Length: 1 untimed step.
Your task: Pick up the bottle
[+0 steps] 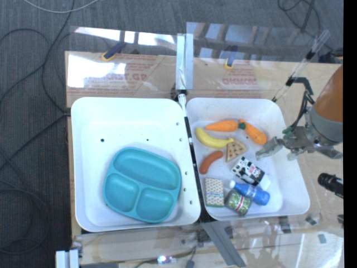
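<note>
Blue bottle [254,194] with white cap, on its side; right bin's near part

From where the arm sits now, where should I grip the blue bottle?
Grip the blue bottle across its mid-body, descending from above. It lies on its side, cap toward the left beside the green can; the right end looks freer.

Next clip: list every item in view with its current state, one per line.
Blue plastic bottle with white cap: lying on its side, ungrasped.
Teal divided plastic tray: flat in left bin.
Yellow toy banana: lying flat.
Green-labelled can: on its side.
Grey gripper: above right bin, nothing held.
</note>
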### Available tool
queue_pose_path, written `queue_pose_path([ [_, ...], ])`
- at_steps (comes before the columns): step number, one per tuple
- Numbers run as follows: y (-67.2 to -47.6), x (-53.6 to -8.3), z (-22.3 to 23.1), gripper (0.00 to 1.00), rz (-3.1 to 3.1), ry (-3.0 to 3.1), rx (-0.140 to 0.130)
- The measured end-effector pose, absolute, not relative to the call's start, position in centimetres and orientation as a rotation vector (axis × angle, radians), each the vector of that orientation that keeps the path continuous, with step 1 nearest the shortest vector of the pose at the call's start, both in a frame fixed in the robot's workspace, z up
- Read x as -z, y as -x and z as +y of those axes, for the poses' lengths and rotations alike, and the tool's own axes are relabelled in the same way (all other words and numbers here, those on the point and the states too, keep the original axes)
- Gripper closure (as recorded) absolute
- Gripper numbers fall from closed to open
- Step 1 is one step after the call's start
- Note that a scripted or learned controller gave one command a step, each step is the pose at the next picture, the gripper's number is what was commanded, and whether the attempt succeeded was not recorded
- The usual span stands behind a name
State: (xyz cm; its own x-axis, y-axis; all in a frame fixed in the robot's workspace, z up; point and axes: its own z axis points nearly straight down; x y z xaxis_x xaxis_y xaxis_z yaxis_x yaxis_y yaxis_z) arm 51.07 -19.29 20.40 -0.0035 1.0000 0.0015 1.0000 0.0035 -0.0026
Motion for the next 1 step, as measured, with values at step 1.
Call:
queue_pose_path([
  [1,-48.65,-9.14,-19.37,0.00,-2.627,1.737,0.004],
])
